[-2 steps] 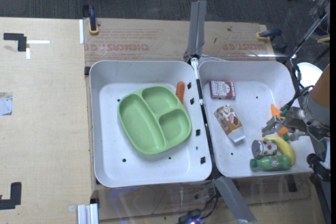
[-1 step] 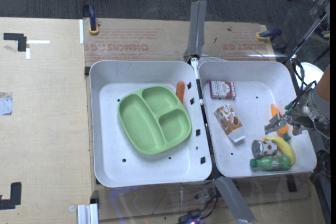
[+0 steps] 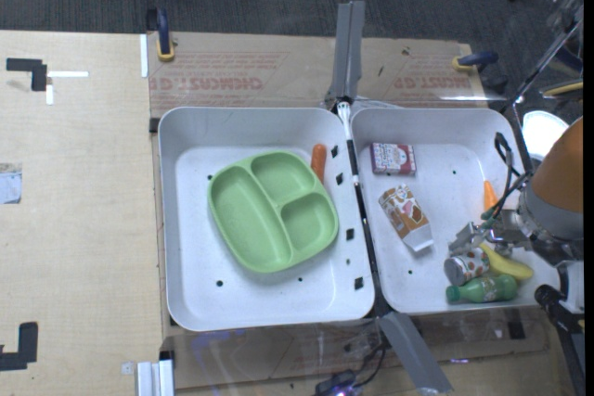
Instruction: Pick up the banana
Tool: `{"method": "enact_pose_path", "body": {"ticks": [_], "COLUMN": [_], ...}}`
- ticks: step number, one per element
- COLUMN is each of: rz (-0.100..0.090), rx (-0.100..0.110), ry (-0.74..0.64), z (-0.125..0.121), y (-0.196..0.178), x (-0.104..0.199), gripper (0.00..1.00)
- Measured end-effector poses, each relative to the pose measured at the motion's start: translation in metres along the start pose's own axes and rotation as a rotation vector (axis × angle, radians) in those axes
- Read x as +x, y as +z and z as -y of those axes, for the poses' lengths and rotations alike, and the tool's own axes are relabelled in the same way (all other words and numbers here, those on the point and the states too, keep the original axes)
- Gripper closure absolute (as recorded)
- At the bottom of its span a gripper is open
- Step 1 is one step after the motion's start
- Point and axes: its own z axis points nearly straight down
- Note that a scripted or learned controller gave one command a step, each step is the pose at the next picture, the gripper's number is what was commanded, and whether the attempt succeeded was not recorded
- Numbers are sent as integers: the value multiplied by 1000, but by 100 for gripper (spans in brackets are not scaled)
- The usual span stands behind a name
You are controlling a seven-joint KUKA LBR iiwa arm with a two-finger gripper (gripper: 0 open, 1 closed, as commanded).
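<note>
Gripper [image 3: 478,235] low in right bin [image 3: 436,301], at the banana [image 3: 507,263].
Banana lies near bin's right wall, beside a can [image 3: 466,268] and above a green bottle [image 3: 483,291]. Finger state: cannot tell. Left bin [image 3: 186,292] holds green divided plate [image 3: 272,211]; carrot [image 3: 319,161] at its upper edge.

One fixed overhead camera looks down aslant on both bins [image 3: 176,199].
</note>
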Motion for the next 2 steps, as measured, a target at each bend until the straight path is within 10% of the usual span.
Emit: {"method": "enact_pose_path", "body": {"ticks": [1,2], "rz": [5,7], "rx": [-6,-4], "ry": [2,111], "z": [-1,3], "y": [-10,-97], "x": [-1,62], "gripper": [100,100]}}
